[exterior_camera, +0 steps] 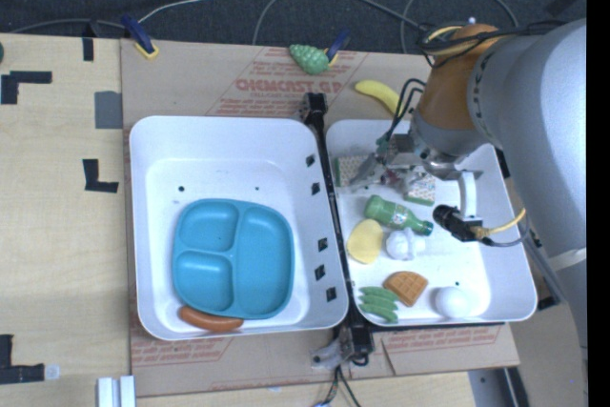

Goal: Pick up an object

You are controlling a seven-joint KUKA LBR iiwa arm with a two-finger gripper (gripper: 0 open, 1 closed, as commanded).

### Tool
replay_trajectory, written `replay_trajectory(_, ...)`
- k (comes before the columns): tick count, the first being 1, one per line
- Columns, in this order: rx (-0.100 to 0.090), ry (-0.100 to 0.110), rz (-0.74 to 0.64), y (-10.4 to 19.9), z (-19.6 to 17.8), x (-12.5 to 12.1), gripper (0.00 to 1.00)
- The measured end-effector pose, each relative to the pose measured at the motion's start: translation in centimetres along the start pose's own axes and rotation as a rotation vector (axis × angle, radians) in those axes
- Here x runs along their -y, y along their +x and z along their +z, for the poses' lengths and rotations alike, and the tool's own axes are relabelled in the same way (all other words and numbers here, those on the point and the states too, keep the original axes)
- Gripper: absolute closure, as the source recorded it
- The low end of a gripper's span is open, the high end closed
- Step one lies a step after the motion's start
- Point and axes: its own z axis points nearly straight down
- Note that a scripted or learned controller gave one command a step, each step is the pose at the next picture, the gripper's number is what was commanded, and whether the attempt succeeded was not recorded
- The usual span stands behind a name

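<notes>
Hovering over the back of the right white plastic bin [510,295], the gripper [396,157] sits just above the green plastic toy bottle [396,213]; can't tell its state. Bottle looks light, stiff, slick, so I'd grab mid-body.

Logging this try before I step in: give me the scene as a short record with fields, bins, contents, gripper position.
left bin: blue divided plate, orange sausage at its near edge
right bin: green bottle, yellow piece, waffle, green pods, white egg, white lump
outside bins: banana, green item on cardboard
gripper: low over right bin's far part, finger state unclear
held object: none visible
</notes>
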Motion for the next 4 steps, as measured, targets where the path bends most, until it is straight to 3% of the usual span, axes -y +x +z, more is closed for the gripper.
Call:
replay_trajectory(1,0.003,0.004,0.001,-1.0,1.0,-3.6,0.00)
replay_trajectory(2,0.002,0.000,0.002,-4.3,0.9,-4.3,0.00)
replay_trajectory(4,0.008,0.002,0.002,-2.0,0.9,-4.2,0.00)
